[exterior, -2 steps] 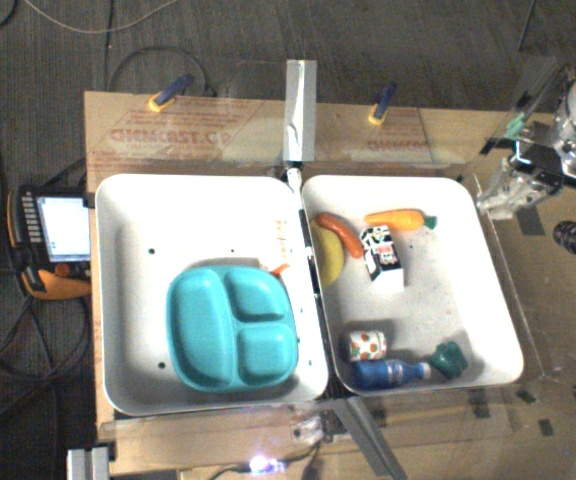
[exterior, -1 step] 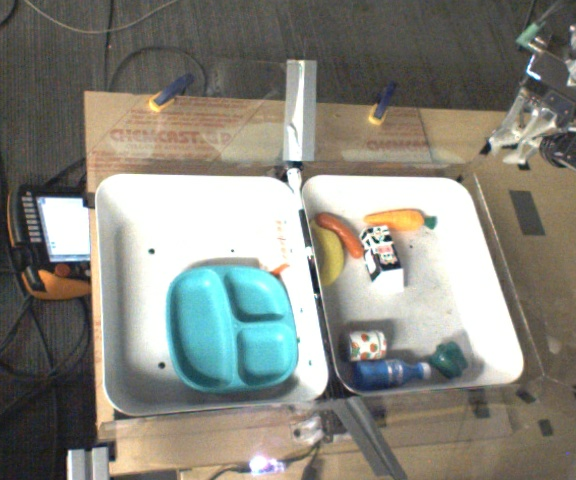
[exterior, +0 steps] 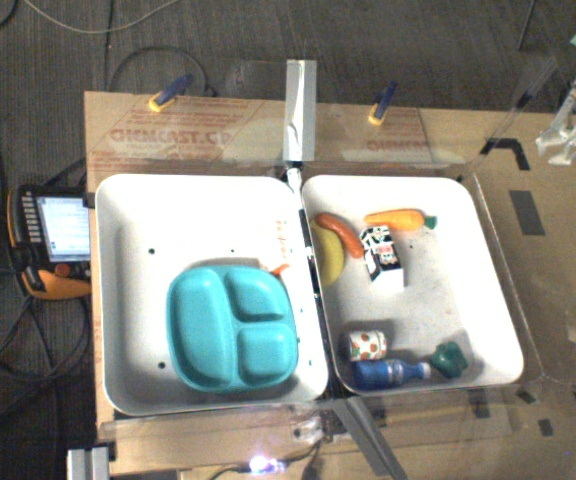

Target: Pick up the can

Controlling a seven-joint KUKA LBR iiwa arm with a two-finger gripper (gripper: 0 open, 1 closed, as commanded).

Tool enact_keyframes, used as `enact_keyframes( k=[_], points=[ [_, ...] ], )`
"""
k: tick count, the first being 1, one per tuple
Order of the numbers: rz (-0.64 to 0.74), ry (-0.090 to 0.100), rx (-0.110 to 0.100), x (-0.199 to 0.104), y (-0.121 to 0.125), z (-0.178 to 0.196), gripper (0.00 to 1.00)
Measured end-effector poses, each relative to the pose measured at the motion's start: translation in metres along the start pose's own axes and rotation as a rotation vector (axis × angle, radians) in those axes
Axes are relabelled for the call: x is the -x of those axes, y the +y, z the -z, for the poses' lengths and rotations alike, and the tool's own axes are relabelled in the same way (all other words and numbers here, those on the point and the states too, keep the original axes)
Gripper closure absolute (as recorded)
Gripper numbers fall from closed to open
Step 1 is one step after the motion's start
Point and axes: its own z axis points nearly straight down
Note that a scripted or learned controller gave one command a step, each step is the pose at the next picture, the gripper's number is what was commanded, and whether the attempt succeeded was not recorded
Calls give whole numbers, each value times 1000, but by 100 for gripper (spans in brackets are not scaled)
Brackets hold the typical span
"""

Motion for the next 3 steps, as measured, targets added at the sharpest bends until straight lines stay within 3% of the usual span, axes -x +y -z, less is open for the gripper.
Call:
enact_keyframes(
  k=[1, 2, 3],
  points=[
    [-370, 0, -1, -49, 65, 0, 100],
    [-115, -1, -1, -26, 53, -7, 100],
    [-282, 1, -1, -47, 59, 0, 100]
  ],
)
